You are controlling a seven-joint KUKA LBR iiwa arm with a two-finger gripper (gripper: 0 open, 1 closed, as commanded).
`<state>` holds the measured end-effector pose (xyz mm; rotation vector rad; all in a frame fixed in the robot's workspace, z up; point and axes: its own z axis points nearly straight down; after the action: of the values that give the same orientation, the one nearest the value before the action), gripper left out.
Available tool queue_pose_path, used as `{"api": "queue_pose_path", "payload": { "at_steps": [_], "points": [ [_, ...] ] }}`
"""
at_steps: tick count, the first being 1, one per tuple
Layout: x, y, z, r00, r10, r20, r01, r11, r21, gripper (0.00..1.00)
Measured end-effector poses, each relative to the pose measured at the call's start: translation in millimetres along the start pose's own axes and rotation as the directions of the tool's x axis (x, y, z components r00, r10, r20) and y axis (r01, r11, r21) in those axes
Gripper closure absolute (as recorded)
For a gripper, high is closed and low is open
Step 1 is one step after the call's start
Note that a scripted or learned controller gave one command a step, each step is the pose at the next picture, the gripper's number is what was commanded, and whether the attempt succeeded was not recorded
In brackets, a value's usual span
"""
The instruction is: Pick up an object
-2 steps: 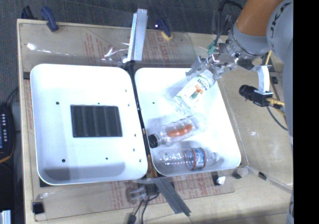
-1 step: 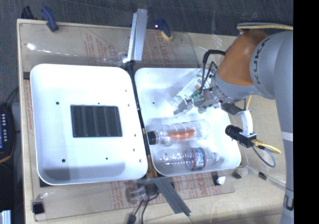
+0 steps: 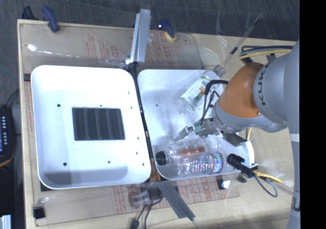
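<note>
Three clear plastic bottles lie in the right bin [image 3: 153, 95]. One with a black cap [image 3: 188, 162] lies along the bin's near wall. A second with a brown label [image 3: 192, 147] rests just behind it. A third, with a green-and-white label [image 3: 196, 92], sits tilted near the far right corner. The grey arm with its orange band [image 3: 239, 98] reaches in from the right, and my gripper [image 3: 197, 127] is low in the bin between the far bottle and the two near ones. The wrist hides much of the gripper.
The left bin [image 3: 51, 85] holds a dark grey ribbed rectangle [image 3: 98, 123] on its floor. A metal divider post [image 3: 140, 34] stands behind the two bins. Blue clamps [image 3: 51, 19] grip the bench's far edge. Cables run at the right near a black connector [image 3: 239, 164].
</note>
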<state>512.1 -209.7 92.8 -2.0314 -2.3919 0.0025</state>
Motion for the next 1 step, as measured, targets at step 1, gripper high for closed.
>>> {"api": "queue_pose_path", "payload": {
  "at_steps": [1],
  "points": [
    [-3.6,16.9,-62.3,1.000,0.011,0.001,-0.011,1.000,-0.003,0.00]
  ]
}}
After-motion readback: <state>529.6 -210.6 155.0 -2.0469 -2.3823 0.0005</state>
